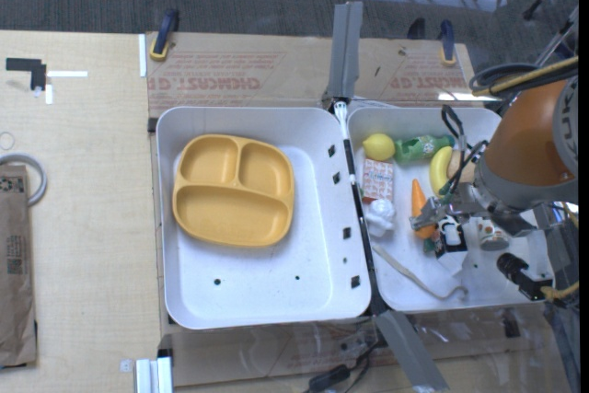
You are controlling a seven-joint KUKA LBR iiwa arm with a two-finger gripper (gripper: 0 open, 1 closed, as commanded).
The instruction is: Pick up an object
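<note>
1. Cardboard backs two white bins on the bench; the left bin (pixel 248 290) holds a yellow divided plate (pixel 234 189).
2. Crowded right bin (pixel 405 285): lemon (pixel 378 146), green bottle (pixel 423 145), banana (pixel 441 167), carrot (pixel 420 198), snack packet (pixel 377 180).
3. Down among them sits the gripper (pixel 434 221), right beside the carrot; how wide its claw stands cannot be told.

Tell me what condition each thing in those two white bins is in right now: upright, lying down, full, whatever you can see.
Yellow divided plate: lying flat in the left bin, right side up, compartments bare.
Lemon: resting at the right bin's far end.
Green bottle: lying on its side beside the lemon.
Banana: lying flat.
Carrot: lying flat.
Gripper: low over the right bin, beside the carrot.
</note>
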